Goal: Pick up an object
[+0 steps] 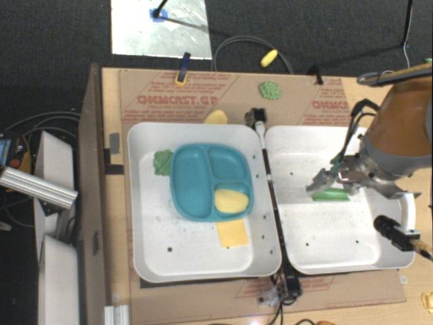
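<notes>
Right-bin rim (pixel 338 266) lowest in frame; gripper (pixel 323 181) spread beside green stick (pixel 331 195). Best centred over stick before closing.

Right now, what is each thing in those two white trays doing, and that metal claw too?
Blue plate: flat in the left bin, right way up.
Yellow lump: sitting in the plate's lower right compartment.
Yellow square: flat on the bin floor, just below the plate.
Green leaf: by the plate's left edge.
Green stick: lying flat in the right bin.
Gripper: low over the green stick.
</notes>
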{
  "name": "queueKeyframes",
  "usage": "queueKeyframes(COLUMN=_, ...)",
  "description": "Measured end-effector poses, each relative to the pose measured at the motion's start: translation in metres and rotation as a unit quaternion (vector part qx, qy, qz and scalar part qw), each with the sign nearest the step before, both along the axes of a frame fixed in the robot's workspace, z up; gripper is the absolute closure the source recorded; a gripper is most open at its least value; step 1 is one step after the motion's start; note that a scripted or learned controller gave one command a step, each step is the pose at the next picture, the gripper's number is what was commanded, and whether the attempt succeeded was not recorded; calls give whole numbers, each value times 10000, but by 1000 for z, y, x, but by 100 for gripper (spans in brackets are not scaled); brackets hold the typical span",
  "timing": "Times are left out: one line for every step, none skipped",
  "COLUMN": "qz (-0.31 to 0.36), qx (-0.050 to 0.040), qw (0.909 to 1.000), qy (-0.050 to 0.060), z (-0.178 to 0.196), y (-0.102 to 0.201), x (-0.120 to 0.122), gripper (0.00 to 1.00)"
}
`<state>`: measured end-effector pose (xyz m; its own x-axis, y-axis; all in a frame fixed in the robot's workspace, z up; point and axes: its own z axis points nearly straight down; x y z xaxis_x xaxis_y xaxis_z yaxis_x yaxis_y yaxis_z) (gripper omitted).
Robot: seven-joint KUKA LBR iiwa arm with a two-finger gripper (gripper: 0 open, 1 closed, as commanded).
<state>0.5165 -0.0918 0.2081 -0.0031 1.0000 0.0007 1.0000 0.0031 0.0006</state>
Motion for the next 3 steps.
queueKeyframes(qz=-28, qx=-14, qw=10000, qy=3, z=-129, y=-70, x=27, gripper=0)
queueKeyframes(qz=-5, qx=-6, qw=10000, qy=-18, z=-113, y=-66, x=28, gripper=100)
queueKeyframes(qz=47, qx=4, qw=10000, qy=-47, z=-18, y=17, x=49, gripper=100)
